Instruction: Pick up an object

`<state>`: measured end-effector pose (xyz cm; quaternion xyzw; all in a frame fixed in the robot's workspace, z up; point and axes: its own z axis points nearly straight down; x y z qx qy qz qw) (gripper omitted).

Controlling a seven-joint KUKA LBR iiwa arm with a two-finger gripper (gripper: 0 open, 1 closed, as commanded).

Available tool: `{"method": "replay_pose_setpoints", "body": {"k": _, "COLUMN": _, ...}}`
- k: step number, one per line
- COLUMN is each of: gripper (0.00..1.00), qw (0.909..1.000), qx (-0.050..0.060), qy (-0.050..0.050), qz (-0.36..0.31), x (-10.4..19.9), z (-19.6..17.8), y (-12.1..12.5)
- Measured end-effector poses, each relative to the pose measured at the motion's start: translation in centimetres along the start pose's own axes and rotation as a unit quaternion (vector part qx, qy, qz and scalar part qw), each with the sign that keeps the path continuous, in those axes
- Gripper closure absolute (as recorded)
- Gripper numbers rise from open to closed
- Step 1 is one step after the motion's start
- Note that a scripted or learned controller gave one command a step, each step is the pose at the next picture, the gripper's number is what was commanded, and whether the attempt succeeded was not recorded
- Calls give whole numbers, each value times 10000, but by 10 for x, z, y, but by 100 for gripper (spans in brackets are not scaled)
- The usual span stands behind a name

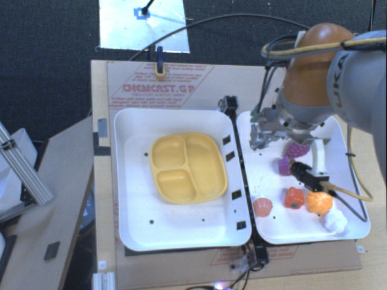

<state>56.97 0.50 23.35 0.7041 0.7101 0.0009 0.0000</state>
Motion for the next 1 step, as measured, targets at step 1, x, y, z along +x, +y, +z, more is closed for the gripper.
{"method": "replay_pose_setpoints", "body": {"k": 1, "gripper": 100, "qw": 10000, "qx": -3, "qy": -1, "qz": 0, "x": 56, "z": 10, "y": 8}}
